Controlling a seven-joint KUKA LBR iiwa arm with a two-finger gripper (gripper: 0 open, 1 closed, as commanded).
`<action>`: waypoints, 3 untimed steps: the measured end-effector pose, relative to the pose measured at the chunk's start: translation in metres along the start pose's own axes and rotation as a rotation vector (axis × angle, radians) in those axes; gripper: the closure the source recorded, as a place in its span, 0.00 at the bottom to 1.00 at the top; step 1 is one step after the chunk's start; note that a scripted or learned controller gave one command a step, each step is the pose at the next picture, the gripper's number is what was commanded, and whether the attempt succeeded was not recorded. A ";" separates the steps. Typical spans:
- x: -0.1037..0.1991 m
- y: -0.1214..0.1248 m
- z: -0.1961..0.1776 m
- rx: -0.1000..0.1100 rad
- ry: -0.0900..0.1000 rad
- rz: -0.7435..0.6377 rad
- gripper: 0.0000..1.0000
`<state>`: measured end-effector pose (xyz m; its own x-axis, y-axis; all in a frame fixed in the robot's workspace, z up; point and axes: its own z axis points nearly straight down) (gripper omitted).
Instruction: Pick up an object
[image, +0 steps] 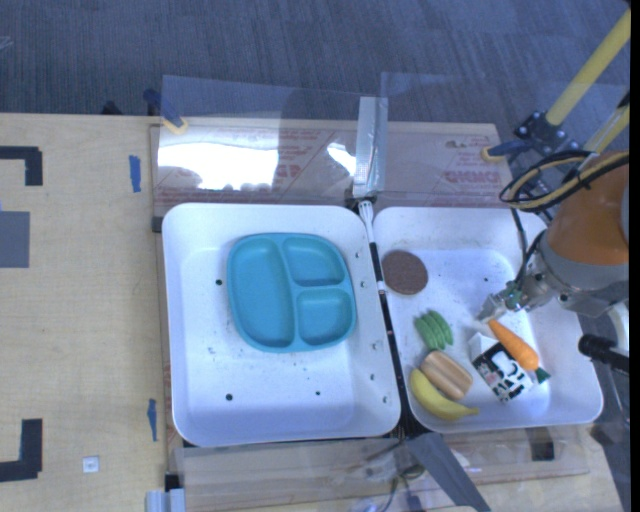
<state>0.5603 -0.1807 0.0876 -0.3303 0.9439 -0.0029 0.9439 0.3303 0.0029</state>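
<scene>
- Camera view: the end effector (505, 300) is poised just above the carrot (513, 343) in the right bin (575, 405); its finger state cannot be told.
- The carrot lies touching the black-and-white carton (500, 370), so both could be snagged.
- A rounded carrot could be squeezed out.

Slanted overhead view of both bins (180, 300)

Tray (290, 291) in left bin (190, 330)
</scene>
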 end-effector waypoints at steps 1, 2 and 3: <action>-0.014 -0.041 0.000 -0.001 -0.002 -0.521 1.00; 0.085 0.003 -0.003 0.001 0.005 -0.162 1.00; 0.117 0.048 -0.099 -0.002 0.002 0.140 1.00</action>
<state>0.5668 -0.0543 0.1866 -0.1951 0.9808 -0.0005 0.9808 0.1951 0.0055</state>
